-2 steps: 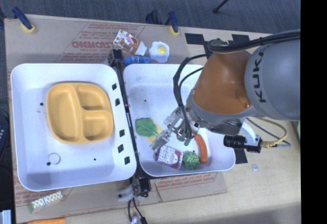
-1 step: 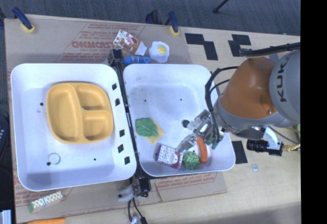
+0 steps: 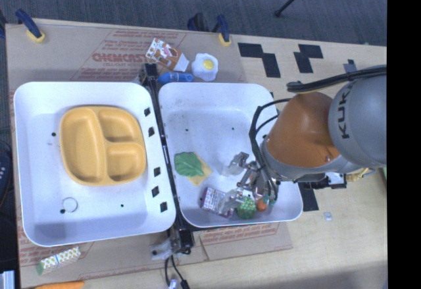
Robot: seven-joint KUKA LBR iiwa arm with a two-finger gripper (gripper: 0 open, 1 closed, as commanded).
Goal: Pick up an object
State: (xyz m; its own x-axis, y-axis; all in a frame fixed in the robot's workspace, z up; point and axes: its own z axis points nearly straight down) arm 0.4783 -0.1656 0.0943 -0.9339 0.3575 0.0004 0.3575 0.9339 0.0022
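At the right bin's [image 3: 197, 100] near edge you see a small patterned packet [image 3: 213, 200] and green toy [image 3: 246, 209] just beside the gripper [image 3: 253, 183]; you cannot tell its fingers' state. Farther left lies a green-yellow piece [image 3: 191, 166].

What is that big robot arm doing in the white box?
The grey and orange robot arm is reaching into the right bin, trying to pick something up. Its gripper is down by the bin's near right corner, right over a little pile: a small patterned packet and a green toy. I can't tell if it has grabbed anything. A green and yellow toy lies nearby. The left bin has a yellow divided tray.
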